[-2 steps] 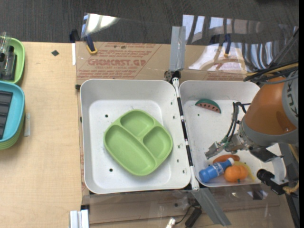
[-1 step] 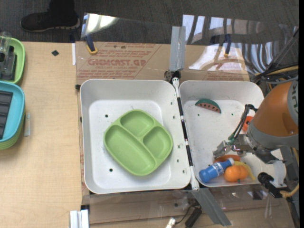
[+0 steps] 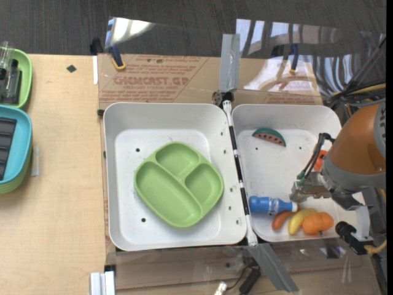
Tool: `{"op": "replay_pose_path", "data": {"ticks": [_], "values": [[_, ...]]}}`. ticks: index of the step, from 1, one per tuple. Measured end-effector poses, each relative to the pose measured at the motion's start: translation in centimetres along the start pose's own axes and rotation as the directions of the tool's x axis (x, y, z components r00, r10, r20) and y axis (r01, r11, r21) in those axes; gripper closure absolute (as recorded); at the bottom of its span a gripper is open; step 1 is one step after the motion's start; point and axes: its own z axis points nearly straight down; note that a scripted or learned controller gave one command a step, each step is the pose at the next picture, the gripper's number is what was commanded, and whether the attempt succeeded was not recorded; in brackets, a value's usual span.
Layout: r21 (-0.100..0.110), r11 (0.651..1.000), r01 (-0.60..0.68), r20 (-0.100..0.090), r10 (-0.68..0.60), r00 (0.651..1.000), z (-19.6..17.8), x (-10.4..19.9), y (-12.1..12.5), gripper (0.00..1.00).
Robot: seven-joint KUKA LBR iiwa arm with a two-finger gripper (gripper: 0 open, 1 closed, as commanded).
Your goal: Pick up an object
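The gripper (image 3: pixel 305 192) hovers in the right bin (image 3: pixel 245 165), its opening impossible to judge, just above the banana (image 3: pixel 299 220) and orange (image 3: pixel 317 223) lying nearer.

Only readable text: faded red print on the flat brown cardboard sheet (image 3: pixel 161 78) lying behind the two white bins. Big line looks like "GIGMCAST.GP" or similar, letters blurry, exact spelling can't be confirmed. Smaller red lines above and below it are too small to read. Blue-and-white bottle-like thing (image 3: pixel 265 205) in the right bin: any label is unreadable. Green and teal trays (image 3: pixel 15 141) at the left edge of the bench: no legible marks. Nothing readable on the orange-banded grey arm (image 3: pixel 361 147).
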Motion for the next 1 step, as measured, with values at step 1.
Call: {"op": "replay_pose_path", "data": {"ticks": [1], "values": [[-0.001,0.991,-0.132,0.001,0.132,0.991,-10.26,-3.68,0.06,1.0]]}}
